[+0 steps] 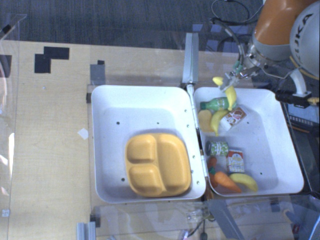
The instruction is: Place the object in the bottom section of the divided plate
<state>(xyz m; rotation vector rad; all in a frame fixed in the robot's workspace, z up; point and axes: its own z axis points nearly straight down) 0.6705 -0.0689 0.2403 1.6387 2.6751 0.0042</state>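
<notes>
Nearest the lens, just right of the divided plate (159,164) and level with its near rim: an orange carrot (224,181) and, touching it on the side away from the plate, a yellow toy banana (245,182). Both inside the right bin (280,149), against its near wall. A little farther back, still right of the plate: a small red piece (212,161), a red-and-white box (235,160) and a green can (218,148) lying side by side.

Plate itself yellow, three-sectioned, flat on the floor of the left bin (107,114), toward that bin's near right corner. Nothing in any section.

Beyond the plate's far rim and to its right, bunched together in the right bin: a pale yellow rounded fruit (204,118), a second banana (217,121), a white carton with red print (234,118) and a green bottle (215,104) on its side.

Farther again from the plate, up and to the right: a third banana (230,97), upright, directly below the gripper (234,78), with a small yellow tip (218,81) beside it. Whether held or merely leaning, cannot tell; gripper too small and cluttered here to judge how wide it stands. Well apart from the plate and outside the left bin.

Grey arm with orange band (282,19) far right of the plate, above the right bin's back corner.
</notes>
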